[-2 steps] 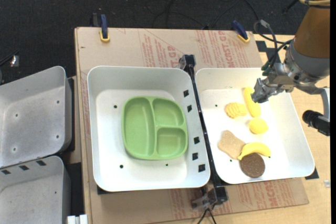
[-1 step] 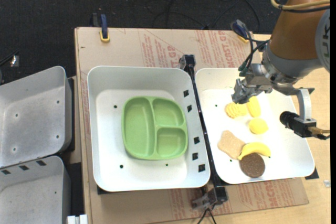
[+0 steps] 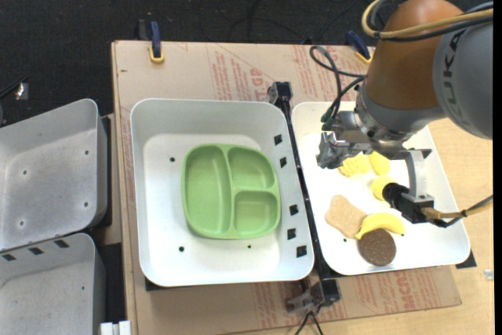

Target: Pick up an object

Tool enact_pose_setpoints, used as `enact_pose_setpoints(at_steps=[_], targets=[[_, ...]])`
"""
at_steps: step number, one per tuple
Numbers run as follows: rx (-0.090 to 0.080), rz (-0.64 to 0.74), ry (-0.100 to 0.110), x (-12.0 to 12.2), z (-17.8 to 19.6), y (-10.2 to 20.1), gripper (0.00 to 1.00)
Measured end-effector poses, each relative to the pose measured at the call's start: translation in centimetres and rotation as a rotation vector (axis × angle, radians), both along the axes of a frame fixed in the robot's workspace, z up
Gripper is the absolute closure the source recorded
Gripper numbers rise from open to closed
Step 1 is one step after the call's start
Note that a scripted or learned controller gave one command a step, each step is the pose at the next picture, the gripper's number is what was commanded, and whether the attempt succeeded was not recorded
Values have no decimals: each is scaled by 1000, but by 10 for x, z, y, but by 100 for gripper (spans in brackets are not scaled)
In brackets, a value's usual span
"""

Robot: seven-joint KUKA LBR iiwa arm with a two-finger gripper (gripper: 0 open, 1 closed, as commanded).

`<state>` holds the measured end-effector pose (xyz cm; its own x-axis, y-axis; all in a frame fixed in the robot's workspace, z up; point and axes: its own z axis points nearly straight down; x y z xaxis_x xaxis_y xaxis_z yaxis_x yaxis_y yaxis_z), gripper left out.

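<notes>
Arm (image 3: pixel 423 67) bends over right bin (image 3: pixel 447 247); hand (image 3: pixel 333 149) low beside yellow toy (image 3: pixel 357 165).

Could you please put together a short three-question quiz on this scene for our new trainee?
1. True or false: the green tray lies in the left bin.
2. Which item lies nearest the front edge of the right bin? A) the brown disc B) the tan slice C) the green tray
3. Fill in: the end effector hovers over the ____ bin.

Key:
1. True.
2. A. The disc sits in front of the slice and a yellow piece.
3. Right; it is above the bin's back part, beside other yellow pieces.
</notes>
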<state>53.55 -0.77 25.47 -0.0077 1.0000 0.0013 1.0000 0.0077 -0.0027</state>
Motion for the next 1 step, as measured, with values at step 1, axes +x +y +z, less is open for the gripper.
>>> enact_pose_setpoints(at_steps=[1], targets=[[0,0,0,-5,-21,55,100]])
